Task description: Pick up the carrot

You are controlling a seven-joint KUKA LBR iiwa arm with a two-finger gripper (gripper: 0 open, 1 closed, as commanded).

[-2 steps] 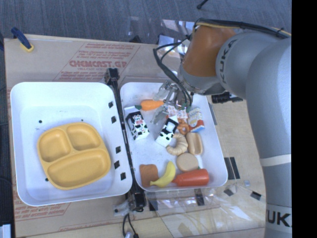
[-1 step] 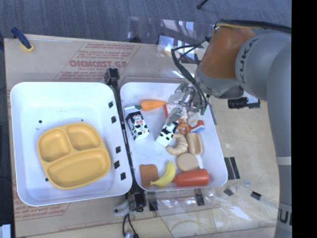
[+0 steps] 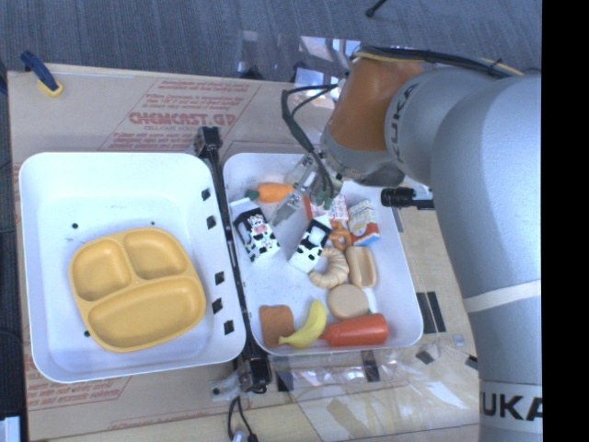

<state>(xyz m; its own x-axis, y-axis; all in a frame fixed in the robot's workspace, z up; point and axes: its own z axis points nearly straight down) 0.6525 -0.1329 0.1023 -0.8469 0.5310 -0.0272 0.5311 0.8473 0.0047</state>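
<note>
Landmark: right bin (image 3: 405,288), crowded with toy food.

Arm (image 3: 460,136): reaches in over the bin's far right corner, wrist angled down toward its far-left part.

Gripper (image 3: 299,201): low over the bin's far-left area; fingers appear slightly parted, nothing seen between them.

Carrot (image 3: 272,192): at the bin's far edge, left part, just beside the gripper.

Risk: a fingertip landing on the carrot's rounded side could nudge it against the wall, or catch the cow-print cartons (image 3: 260,233) nearby.
</note>
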